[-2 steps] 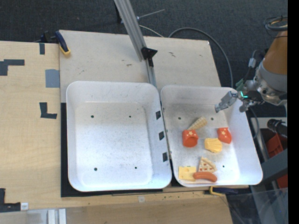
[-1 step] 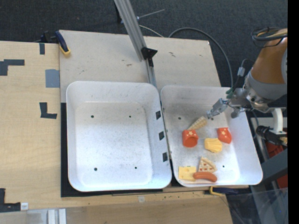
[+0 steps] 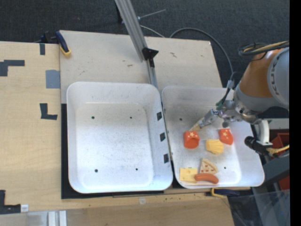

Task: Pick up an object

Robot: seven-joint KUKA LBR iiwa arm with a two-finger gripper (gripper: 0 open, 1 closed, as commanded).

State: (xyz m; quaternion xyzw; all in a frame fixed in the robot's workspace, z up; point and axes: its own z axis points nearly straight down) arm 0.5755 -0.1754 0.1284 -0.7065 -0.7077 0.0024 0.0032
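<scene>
Gripper (image 3: 203, 122) is hovering over right bin (image 3: 175, 98) w/ its tip just above orange cup (image 3: 191, 139), can't tell how far open or if holding anything, so it's needing to center over cup & descend straight, avoiding nearby yellow piece (image 3: 215, 147).

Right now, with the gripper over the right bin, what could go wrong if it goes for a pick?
1. The gripper sits beside the orange cup-like piece, not over it; descending may just nudge it away.
2. The yellow block and red piece lie close together, so a grab may push both.
3. The pizza slice, sausage and yellow slab crowd the right bin's front wall.
</scene>
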